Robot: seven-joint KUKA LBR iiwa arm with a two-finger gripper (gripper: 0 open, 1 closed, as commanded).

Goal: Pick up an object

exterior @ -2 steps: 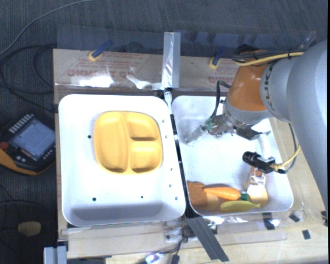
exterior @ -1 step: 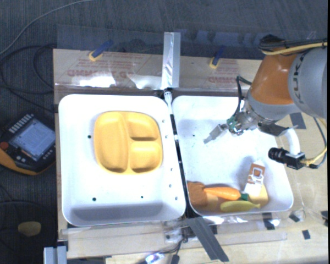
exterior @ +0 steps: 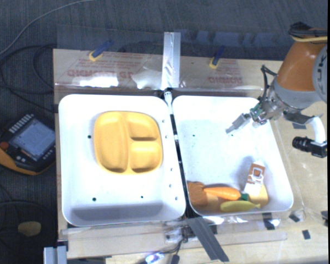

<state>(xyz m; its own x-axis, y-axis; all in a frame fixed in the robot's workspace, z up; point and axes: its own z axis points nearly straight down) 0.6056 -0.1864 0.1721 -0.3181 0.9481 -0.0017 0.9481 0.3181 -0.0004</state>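
Nothing picked up yet — pincer (exterior: pixel 239 122) hanging over the right bin (exterior: pixel 220 142), jaw state impossible to tell; carrot (exterior: pixel 223 192) well apart, among toys along the bin's near wall — grasp still to come.

Two white bins: left bin (exterior: pixel 71 202) and right bin (exterior: pixel 209 120), smooth plastic with a soft sheen. Yellow divided tray (exterior: pixel 126 142), glossy moulded plastic. Tabletop (exterior: pixel 71 59), pale wood-like board, matt, partly under clear, wrinkled, shiny film (exterior: pixel 110 73). Strip (exterior: pixel 171 59) between the bins, bright reflective metal. Arm shell (exterior: pixel 297 70), smooth orange with a satin gloss. Floor (exterior: pixel 22 15), dark, rough carpet-like weave. Carrot-shaped toy (exterior: pixel 222 192), smooth orange plastic.
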